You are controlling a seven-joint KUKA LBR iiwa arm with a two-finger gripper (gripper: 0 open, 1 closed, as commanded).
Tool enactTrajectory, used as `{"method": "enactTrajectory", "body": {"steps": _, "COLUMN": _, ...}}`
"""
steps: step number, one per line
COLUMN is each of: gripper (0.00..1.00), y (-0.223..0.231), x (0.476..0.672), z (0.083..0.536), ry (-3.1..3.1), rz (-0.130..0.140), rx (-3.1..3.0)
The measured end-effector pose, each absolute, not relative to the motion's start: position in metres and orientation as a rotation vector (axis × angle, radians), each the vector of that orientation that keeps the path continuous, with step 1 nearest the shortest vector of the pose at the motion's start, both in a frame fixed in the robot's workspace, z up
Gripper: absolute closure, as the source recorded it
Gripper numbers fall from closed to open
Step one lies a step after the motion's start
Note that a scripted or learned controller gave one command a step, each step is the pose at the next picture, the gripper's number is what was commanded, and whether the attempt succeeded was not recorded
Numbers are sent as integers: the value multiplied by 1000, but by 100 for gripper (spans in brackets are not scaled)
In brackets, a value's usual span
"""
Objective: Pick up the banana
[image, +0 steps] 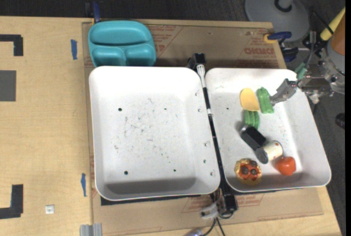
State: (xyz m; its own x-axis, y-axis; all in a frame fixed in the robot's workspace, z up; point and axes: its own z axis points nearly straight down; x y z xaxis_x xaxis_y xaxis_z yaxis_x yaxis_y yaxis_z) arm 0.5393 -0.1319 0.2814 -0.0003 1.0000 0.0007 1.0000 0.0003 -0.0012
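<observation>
The bench (44,119) carries two shallow white bins side by side. The left bin (109,174) has only small dark specks on its floor. The right bin (307,136) holds all the small things. Behind the left bin stands a teal tray (122,43) with compartments.

The arm (334,73) reaches in from the right, over the far right edge of the right bin. Its gripper (285,89) points down and to the left, toward the upper part of that bin. I cannot tell how wide the tool stands, because the tip is small and blurred here, and nothing shows between its parts.

The banana (249,99), a short yellow piece, lies in the upper middle of the right bin. A green object (265,101) lies just beside it on the right, between the banana and the gripper. A second green piece (252,118) is just below the banana. Lower in the bin are a black object (254,140), a small white cylinder (272,149), a red tomato-like toy (285,165) and a spotted orange toy (248,170).

I judge this as the approach step; the banana is not yet grasped. The next move calls for going further left, past the green object, and then down over the banana. The close neighbours make a clean grasp harder.
</observation>
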Motion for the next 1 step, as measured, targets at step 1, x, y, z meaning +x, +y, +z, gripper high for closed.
{"method": "enactTrajectory", "body": {"steps": 1, "gripper": 0, "y": -57, "x": 511, "z": 239, "ry": -2310, "rz": 1, "rx": -2125}}
